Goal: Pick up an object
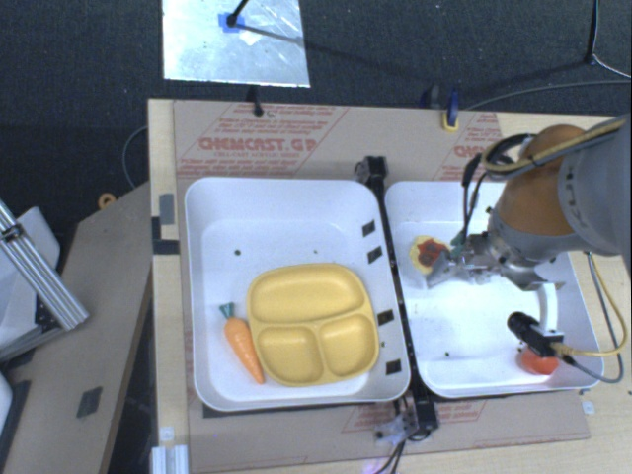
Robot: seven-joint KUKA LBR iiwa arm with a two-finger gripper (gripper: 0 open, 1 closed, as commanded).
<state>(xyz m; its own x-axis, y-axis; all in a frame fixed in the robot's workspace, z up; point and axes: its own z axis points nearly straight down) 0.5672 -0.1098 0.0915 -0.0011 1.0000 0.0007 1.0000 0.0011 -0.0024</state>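
In the right bin (464, 363), a small flat red and yellow toy (429, 251) lies near the left wall. My gripper (444, 268) is low in this bin, right beside that toy on its lower right side and touching or nearly touching it. A round red-orange object (539, 363) sits near the bin's front right corner, partly hidden by a black part of the arm. In the left bin (212, 265), an orange carrot (242, 348) lies against the left side of a yellow divided plate (311, 322).
The grey arm with its orange band (538, 200) covers the right bin's back right part. A black divider (393, 294) runs between the bins. A yellow cable (592, 349) loops off the arm at the right. The bench's cardboard (276, 141) lies behind the bins.
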